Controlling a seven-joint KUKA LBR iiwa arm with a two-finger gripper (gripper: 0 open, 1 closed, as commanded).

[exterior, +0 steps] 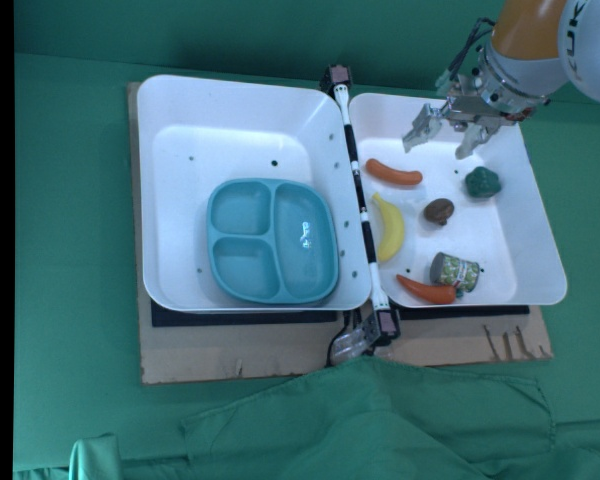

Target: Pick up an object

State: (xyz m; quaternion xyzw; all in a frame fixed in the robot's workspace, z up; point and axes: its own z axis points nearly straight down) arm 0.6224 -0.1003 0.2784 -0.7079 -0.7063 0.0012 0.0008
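My gripper point(444, 139) hangs open above the back of the right bin point(540, 238), its two fingers spread with nothing between them. Below it in that bin lie an orange-red sausage point(394, 173), a yellow banana point(388, 227), a brown round piece point(439, 211), a dark green lump point(483, 182), a small green can on its side point(454, 271) and an orange carrot point(426, 290). The sausage lies just left of and below the fingers; the green lump sits just below the right finger.
The left bin point(170, 128) holds a teal three-compartment plate point(272, 240). A black-and-white rod point(358, 183) runs along the seam between the bins. Green cloth point(310, 418) bunches at the front of the bench.
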